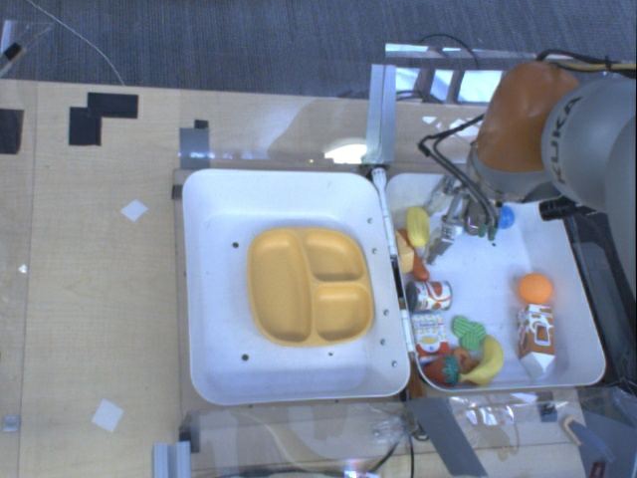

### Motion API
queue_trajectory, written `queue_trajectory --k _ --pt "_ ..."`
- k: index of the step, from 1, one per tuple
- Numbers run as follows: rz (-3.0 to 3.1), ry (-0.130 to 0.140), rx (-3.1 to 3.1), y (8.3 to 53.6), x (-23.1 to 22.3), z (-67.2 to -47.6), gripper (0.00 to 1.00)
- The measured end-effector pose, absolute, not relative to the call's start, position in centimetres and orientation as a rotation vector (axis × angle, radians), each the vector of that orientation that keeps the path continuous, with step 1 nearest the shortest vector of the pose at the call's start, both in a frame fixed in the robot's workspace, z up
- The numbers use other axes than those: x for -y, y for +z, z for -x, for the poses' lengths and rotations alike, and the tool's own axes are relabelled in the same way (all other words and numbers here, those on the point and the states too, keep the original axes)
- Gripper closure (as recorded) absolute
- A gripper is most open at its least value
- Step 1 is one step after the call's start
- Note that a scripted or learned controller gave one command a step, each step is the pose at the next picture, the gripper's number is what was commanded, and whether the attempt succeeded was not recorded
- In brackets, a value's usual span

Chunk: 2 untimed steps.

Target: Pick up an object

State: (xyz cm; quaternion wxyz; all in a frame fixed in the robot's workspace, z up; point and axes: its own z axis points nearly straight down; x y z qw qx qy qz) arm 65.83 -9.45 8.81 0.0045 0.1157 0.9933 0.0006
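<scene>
Hovering end effector [453,229] beside yellow lemon [418,227]

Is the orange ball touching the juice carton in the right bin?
Cannot tell. In the camera view the orange ball sits directly above the top of the juice carton, with no clear gap, but the slanted angle could hide a small one.
</scene>
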Motion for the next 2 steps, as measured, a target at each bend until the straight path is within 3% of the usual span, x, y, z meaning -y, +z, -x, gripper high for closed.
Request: queue_trajectory --k 1,2 --pt "-0.361 0.0 -3.109 8.9 9.1 -61.2 0.0" --pt "0.024 -0.004 -3.127 9.6 14.3 -66.1 0.0"
